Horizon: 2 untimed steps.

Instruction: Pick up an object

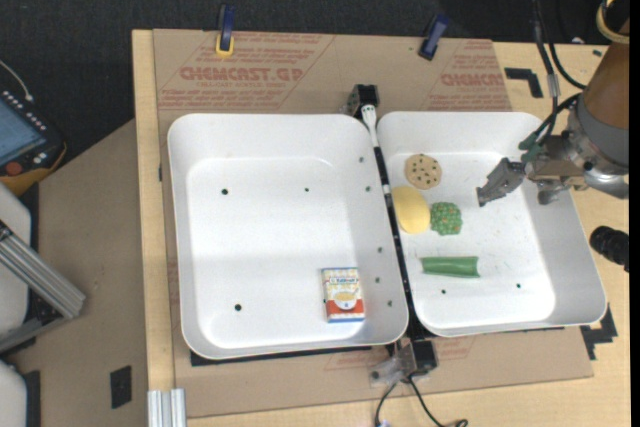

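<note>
My gripper (520, 188) hangs over the right side of the right bin (570, 285). Its two dark fingers (496, 184) stand apart, with nothing between them. To its left in that bin lie a round speckled cookie (423, 171), a yellow lemon-shaped piece (410, 211), a green broccoli piece (446, 218) touching the yellow one, and a long green pod (449, 265) nearer the front. A small white, blue and red carton (343, 294) lies in the left bin (200, 215) near its front right corner.
The grey arm with its orange band (612, 85) comes in from the right edge. Both bins rest on a cardboard sheet (300, 65) held by blue clamps (226, 33) at the back. Cables (552, 65) run behind the right bin.
</note>
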Motion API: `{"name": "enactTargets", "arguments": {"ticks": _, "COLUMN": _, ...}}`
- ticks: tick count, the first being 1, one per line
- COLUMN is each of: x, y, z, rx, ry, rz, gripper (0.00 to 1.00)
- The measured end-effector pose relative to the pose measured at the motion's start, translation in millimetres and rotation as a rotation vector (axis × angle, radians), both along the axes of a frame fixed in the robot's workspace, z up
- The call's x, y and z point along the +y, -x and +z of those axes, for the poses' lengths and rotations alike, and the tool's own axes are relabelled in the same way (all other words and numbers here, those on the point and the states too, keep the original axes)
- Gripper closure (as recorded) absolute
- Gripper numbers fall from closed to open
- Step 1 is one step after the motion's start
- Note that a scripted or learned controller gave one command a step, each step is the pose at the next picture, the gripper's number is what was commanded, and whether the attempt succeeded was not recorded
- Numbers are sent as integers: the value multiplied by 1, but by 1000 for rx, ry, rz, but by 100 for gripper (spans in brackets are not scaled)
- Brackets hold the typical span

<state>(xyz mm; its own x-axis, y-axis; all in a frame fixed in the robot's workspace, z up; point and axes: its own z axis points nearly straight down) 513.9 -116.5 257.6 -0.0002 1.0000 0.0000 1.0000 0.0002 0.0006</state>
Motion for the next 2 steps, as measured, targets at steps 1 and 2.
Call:
{"name": "enactTargets", "arguments": {"ticks": 1, "x": 0, "y": -1, "z": 11, "rx": -3, "ry": 1, "rz": 0, "gripper": 100}}
{"name": "enactTargets", "arguments": {"ticks": 2, "x": -45, "y": 37, "z": -29, "rx": 7, "ry": -1, "rz": -6, "gripper": 100}}
